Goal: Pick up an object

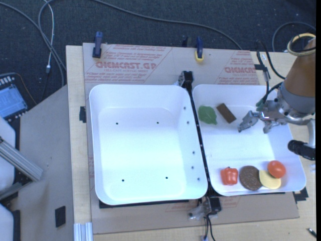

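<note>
The right bin (241, 147) holds several small items. A green leafy piece (207, 115) and a brown block (226, 113) lie near its far left corner. Along its near edge sit a red pepper (229, 175), a brown round disc (250, 177), a yellow piece (271, 181) and a red tomato (276, 168). My gripper (257, 125) hangs over the far right part of this bin, just right of the brown block. It is open, with nothing between its fingers.
The left bin (145, 142) sits beside the right one, with a black divider (194, 129) between them. Blue clamps (98, 43) hold the cardboard backing at the far edge. Cables trail across the floor behind the bench.
</note>
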Motion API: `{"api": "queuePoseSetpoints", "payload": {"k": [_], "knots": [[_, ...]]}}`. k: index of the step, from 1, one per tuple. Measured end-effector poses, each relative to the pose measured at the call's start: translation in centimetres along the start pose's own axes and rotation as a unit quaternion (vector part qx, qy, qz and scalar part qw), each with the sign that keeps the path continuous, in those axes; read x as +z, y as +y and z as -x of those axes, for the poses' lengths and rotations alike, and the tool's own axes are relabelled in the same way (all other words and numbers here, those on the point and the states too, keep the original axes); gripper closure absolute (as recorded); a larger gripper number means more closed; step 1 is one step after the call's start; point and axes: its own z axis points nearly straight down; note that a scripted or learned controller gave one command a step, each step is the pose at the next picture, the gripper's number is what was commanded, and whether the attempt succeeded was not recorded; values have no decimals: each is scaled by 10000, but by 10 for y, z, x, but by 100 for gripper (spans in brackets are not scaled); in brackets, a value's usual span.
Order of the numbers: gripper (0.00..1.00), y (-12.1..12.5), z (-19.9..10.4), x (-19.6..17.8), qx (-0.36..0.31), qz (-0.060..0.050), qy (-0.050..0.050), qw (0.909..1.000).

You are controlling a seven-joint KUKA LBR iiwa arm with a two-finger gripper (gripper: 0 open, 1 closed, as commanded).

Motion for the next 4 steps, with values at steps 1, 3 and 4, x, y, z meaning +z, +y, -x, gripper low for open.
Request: {"api": "queuePoseSetpoints", "payload": {"k": [1,3,4], "knots": [[0,4,5,60,4,-7,1,10000],[100,5,4,60,0,23,-5,10000],[100,-3,-1,9,0,41,-9,10000]]}}
